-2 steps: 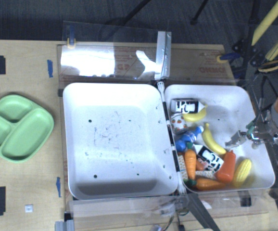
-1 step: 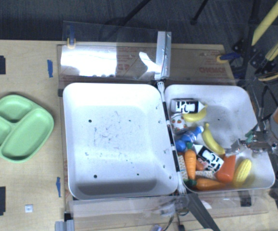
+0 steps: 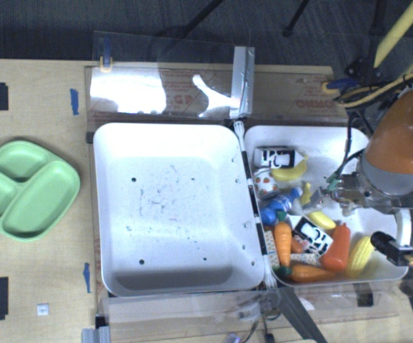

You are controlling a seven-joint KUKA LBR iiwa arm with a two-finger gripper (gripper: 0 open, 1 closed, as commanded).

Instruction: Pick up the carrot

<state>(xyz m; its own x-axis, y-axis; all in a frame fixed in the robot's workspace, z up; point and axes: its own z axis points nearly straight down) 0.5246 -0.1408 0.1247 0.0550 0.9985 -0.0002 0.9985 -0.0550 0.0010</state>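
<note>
While the arm [image 3: 399, 145] reaches in from the right and hangs over the right bin [image 3: 317, 136], the tool [image 3: 349, 195] sits above the middle of the toy pile, and whether it is open or closed I cannot tell from this slanted look down. The carrot [image 3: 283, 243] lies in the near left part of that bin, its tip pointing near, close against the wall shared with the left bin [image 3: 167, 206]. It is crowded: a blue toy [image 3: 273, 209] lies just beyond it, a black-and-white box [image 3: 314, 236] just to its right, and an orange pepper-like piece [image 3: 337, 249] further right beside a corn cob [image 3: 360, 254]. A banana [image 3: 291, 171] lies toward the far side. Judging by this, the tool stands well right of the carrot, so nothing is grasped yet. A green divided plate [image 3: 24, 188] rests on the tabletop [image 3: 28, 277] at far left.
</note>
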